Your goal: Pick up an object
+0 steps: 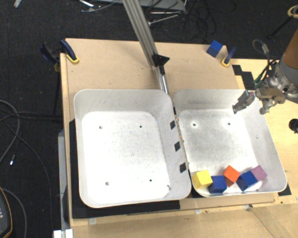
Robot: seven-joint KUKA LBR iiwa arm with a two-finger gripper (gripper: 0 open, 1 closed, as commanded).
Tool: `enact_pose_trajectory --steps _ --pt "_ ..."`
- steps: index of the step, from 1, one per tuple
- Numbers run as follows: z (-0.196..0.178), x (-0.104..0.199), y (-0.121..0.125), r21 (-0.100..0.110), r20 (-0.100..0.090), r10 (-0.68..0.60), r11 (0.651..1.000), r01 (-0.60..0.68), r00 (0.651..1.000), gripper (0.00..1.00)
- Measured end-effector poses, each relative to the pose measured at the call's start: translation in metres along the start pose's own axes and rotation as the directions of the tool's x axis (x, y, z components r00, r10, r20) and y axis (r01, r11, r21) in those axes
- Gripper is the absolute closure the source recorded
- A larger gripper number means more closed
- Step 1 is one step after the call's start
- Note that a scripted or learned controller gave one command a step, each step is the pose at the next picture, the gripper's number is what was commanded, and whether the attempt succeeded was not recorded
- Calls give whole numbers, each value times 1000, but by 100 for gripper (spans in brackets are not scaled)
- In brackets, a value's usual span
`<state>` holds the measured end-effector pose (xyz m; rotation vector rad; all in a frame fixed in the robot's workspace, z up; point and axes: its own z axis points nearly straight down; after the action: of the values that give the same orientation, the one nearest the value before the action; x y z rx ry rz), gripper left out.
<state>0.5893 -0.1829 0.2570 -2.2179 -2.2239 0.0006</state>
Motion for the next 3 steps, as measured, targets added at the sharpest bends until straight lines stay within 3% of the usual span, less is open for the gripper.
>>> enact_pose_trajectory --steps 1,2,3 --pt "151 -38 -3 -3 1 0 1000 0 1000 0" --pt "162 29 -68 2 -2 0 1000 0 1000 0" --pt "161 -29 -20 -6 4 5 1000 -5 1000 0"
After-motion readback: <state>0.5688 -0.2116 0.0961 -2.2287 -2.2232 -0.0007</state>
